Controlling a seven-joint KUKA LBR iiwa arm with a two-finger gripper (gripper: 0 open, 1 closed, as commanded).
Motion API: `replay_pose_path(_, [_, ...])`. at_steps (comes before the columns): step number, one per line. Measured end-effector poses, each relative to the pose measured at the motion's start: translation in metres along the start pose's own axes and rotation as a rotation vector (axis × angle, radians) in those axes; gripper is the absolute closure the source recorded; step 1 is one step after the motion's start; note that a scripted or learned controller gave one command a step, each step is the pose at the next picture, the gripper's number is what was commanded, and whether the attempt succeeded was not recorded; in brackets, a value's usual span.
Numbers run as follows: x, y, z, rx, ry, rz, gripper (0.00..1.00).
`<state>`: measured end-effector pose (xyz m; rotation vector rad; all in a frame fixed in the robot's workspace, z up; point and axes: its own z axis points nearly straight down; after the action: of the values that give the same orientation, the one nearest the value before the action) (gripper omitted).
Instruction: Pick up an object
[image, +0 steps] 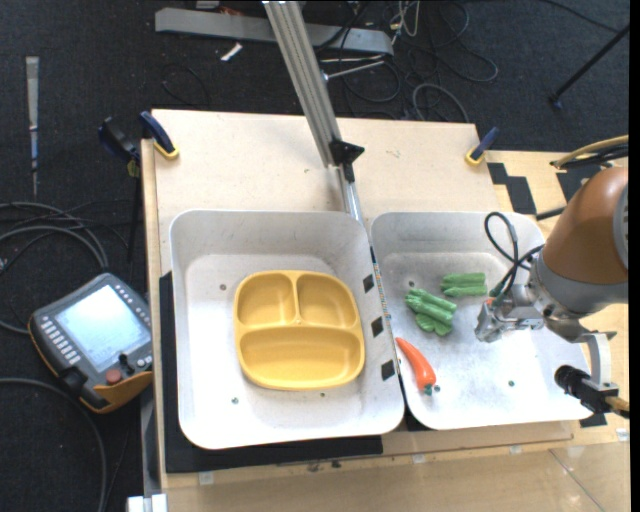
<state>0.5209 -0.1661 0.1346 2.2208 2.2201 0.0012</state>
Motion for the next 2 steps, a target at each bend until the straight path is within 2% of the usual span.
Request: replay_pose_path(2, [-0.006,0.005,-0.111,-0.005,-0.002,-0.004,1.0])
